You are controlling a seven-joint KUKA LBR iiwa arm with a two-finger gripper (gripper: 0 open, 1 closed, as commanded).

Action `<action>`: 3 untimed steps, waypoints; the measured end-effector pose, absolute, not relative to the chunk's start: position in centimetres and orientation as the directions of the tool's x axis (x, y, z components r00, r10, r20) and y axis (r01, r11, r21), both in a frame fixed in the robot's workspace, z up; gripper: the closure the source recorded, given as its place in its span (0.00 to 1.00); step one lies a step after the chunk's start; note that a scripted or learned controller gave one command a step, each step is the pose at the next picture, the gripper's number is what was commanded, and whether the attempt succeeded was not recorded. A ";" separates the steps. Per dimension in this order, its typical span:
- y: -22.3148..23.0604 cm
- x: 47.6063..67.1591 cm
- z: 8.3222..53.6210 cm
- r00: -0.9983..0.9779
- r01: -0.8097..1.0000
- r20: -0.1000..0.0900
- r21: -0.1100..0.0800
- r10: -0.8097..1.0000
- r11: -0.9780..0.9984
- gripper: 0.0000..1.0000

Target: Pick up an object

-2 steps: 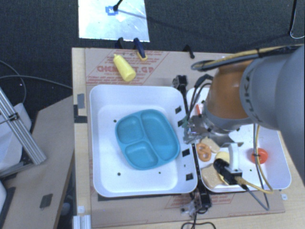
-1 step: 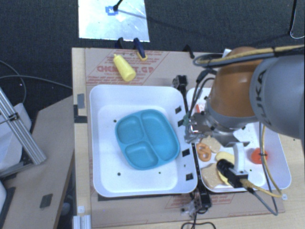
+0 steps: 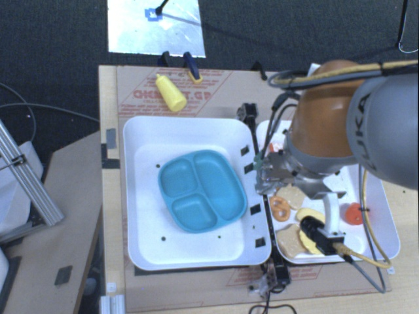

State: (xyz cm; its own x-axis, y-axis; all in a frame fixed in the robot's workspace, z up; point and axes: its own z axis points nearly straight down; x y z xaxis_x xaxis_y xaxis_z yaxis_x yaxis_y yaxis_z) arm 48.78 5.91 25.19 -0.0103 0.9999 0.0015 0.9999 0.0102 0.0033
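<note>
Because the gripper (image 3: 267, 180) hangs low over the left edge of the right bin (image 3: 386, 231), tucked beneath the grey and orange wrist, I cannot tell whether it is released or clenched, and nothing is seen held in it; the nearest candidate for picking looks to be the orange ring (image 3: 280, 208), lying on the bin floor just beside the gripper at its 5 o'clock; to do this step well, I judge the gripper should centre over the ring, clear of the bin wall, come straight down and close across the ring's band rather than its hole, since so flat a thing offers little to bite; at the ring's 3 o'clock lies a yellow piece (image 3: 309, 213), near but seemingly apart, which a careless closing could catch; further toward 3 o'clock a small red thing (image 3: 353, 213) sits near the right wall; the wall between the bins, at the gripper's 9 o'clock, looks the main obstruction; the left bin (image 3: 141, 175) holds a blue divided plate (image 3: 200, 190), set askew, well apart from the ring; beyond that bin at 12 o'clock a yellow bottle (image 3: 170, 93) lies on the cardboard (image 3: 216, 87), near a blue clip (image 3: 192, 67), out of the way.
</note>
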 end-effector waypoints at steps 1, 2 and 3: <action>5.9 48.9 26.2 -0.016 1.000 0.002 0.004 1.000 0.016 1.00; 8.5 48.6 26.7 -0.007 1.000 0.001 0.001 1.000 0.007 1.00; 8.3 48.7 26.7 -0.005 1.000 0.000 0.001 1.000 0.005 0.00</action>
State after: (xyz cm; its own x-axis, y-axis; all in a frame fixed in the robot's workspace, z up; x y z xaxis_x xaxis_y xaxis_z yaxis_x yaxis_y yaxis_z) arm 48.67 8.31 26.69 -0.0051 1.0000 0.0001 1.0000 0.0051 0.0009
